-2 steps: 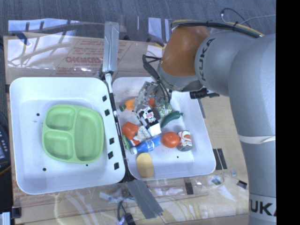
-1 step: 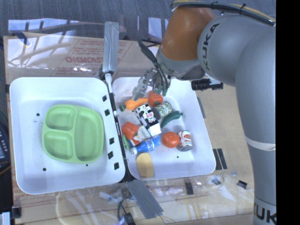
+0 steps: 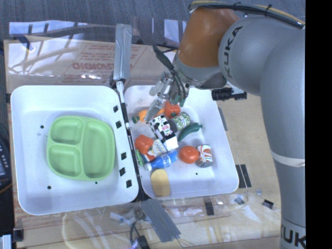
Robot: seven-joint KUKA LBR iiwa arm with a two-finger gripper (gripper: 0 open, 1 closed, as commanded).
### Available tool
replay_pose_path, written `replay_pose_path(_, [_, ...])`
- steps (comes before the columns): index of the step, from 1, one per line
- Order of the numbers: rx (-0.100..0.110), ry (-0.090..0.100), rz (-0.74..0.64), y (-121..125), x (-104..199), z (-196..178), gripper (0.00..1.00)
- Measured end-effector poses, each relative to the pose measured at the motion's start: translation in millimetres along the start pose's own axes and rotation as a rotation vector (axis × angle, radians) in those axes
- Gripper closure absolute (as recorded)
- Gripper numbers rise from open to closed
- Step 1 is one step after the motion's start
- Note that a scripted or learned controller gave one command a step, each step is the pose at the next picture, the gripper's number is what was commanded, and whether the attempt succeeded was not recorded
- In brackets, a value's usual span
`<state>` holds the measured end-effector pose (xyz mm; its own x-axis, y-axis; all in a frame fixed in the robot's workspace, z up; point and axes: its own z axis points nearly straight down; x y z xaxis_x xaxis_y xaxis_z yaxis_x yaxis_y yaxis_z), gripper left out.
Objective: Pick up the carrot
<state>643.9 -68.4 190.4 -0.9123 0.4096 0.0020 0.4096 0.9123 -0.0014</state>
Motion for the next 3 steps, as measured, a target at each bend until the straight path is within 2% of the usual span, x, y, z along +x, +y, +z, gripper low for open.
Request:
replay_pose_path(1, [0.000,0.004,-0.301,25.7,13.2,1.0,0.00])
replay_pose_path(2, [0.001,0.005,-0.256,-49.7,-14.6,72.0,0.00])
replay_pose_path(3, [-0.001,-0.003,-0.374,3.3,-7.6,-1.4,0.00])
